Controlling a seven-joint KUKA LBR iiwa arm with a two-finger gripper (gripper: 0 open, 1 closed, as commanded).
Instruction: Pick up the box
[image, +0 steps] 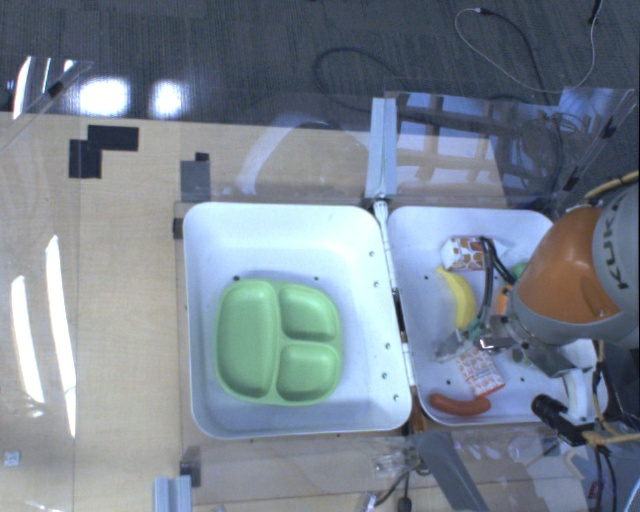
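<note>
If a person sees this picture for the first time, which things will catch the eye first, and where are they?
The green divided tray in the left bin stands out most. Next is the arm's orange band, over the right bin. Below it lie a yellow banana, a small box near the gripper, and a sausage at the front edge.

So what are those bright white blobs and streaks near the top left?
In the camera view they are glare: ceiling lights mirrored in a clear panel over the bench; the green tray stays sharp, while the small box under the arm looks slightly blurred.
</note>
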